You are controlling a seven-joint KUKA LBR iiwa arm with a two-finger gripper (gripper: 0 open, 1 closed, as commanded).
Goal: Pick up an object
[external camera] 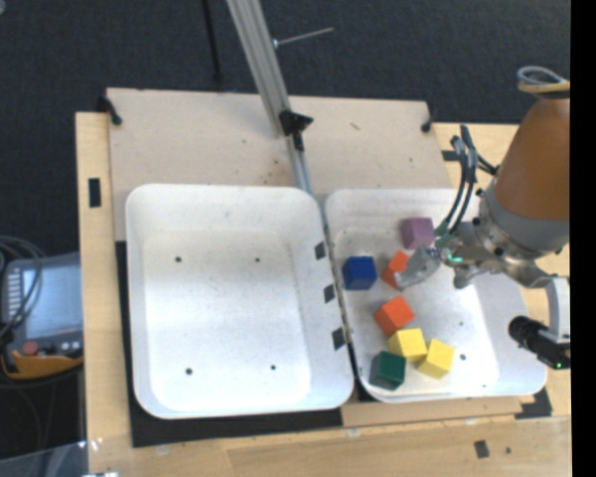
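The arm's grey two-finger gripper (409, 269) sits low over a small orange block (396, 264), presumably lining up a grab; grip state, can't tell.

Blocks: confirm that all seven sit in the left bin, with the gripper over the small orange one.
Wrong bin. The camera view shows the blocks, such as the blue block, in the right bin; the gripper does sit at the small orange block.

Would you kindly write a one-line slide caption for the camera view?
Arm's pincer lowered among coloured blocks in the right bin, beside an orange block and a blue block.
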